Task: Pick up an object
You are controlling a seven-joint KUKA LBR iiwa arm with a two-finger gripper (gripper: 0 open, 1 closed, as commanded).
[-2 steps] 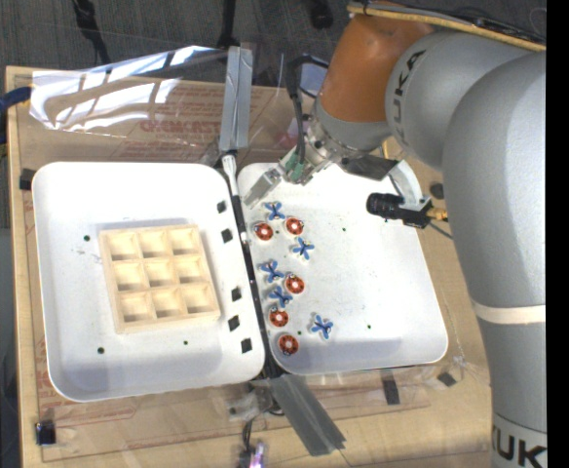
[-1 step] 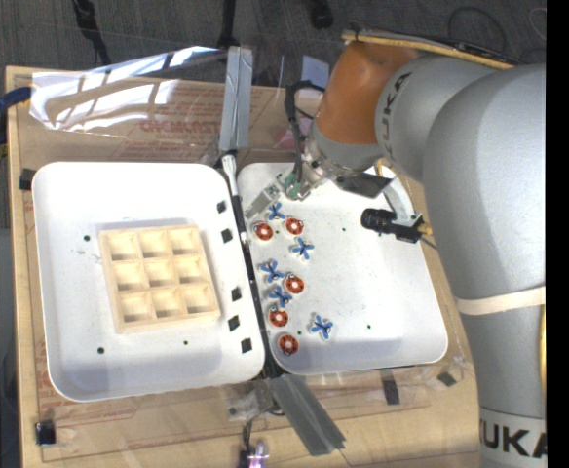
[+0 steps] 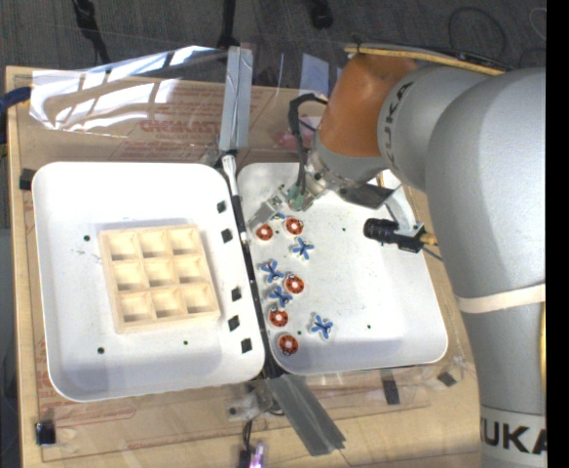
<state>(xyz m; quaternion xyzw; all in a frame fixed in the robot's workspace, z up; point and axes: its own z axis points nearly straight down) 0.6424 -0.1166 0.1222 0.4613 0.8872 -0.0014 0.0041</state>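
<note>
Red rings (image 3: 277, 284) and blue crosses (image 3: 304, 251) lie just below the fingers (image 3: 295, 200), whose state I cannot tell.

The big grey arm (image 3: 460, 164) covers the far right corner of the right bin (image 3: 401, 310), and the gripper (image 3: 294, 199) fingers are too small to tell

The right bin's (image 3: 401, 300) right half is left open; its left edge is crowded by red rings (image 3: 293, 286) and blue crosses (image 3: 304, 251).
</note>
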